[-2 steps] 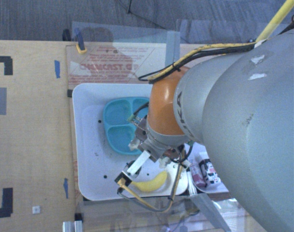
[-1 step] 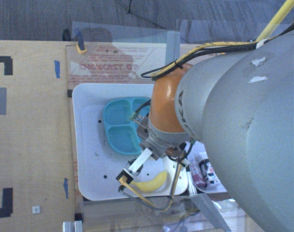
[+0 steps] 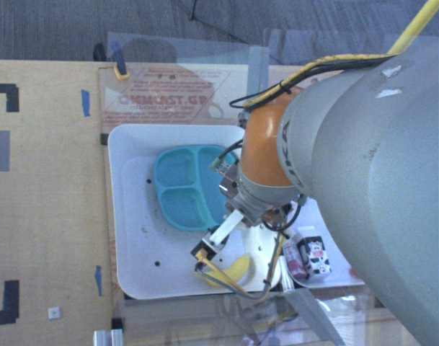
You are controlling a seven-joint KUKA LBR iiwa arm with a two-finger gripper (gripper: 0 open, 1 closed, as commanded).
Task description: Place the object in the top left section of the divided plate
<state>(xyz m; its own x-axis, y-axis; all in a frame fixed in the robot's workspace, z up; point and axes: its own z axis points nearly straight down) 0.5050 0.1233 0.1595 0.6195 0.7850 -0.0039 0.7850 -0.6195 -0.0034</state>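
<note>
Jaws of the gripper: we cannot tell their state. We log a yellow banana-like object just beside the tip, lower right, long axis slanting, in the white bin. We log the teal divided plate up-left, its top left section bare.

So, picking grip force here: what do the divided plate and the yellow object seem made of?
Divided plate: probably moulded plastic, matte teal, uniform colour with soft rounded ridges. Yellow object: banana-shaped, smooth, evenly coloured; likely a plastic toy, though partly hidden, so uncertain.
</note>
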